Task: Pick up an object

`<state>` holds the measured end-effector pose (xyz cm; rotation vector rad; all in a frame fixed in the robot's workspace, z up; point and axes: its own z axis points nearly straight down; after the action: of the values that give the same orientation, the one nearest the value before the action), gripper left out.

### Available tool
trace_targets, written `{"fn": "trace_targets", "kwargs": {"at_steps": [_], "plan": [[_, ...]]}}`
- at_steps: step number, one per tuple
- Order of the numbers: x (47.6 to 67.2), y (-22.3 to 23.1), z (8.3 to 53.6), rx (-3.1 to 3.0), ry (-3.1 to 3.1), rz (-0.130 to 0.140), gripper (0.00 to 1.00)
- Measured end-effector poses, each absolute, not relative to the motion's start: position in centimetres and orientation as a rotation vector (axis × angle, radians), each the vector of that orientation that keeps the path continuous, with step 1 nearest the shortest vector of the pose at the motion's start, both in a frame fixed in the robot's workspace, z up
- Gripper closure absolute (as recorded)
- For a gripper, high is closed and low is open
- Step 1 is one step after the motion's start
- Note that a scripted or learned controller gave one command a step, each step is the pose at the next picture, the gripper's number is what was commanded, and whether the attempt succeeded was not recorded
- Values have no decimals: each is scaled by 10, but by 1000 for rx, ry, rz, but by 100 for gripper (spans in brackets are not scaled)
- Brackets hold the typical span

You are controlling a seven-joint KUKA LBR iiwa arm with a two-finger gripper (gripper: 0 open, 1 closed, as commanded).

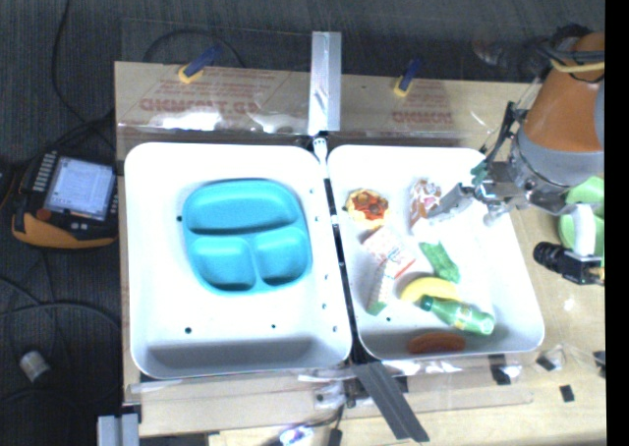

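Bottle (459, 313), green, lies at the lower right of the frame in the right bin (526, 277); you'll likely find it light, stiff, slippery, so grip across its middle. Your tool (474, 195) hovers above the bin's upper right, its opening impossible to tell.

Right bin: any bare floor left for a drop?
Right bin: bare strip along its right wall, beside the green bottle and banana. Centre is crowded. Left bin: open floor rings the blue tray, widest below it.
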<state>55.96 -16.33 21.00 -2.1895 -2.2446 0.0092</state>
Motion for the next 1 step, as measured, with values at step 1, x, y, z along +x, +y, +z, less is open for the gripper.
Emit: {"fn": "trace_targets", "kwargs": {"at_steps": [1], "plan": [[606, -179, 101, -2178, -2255, 8, 0]]}}
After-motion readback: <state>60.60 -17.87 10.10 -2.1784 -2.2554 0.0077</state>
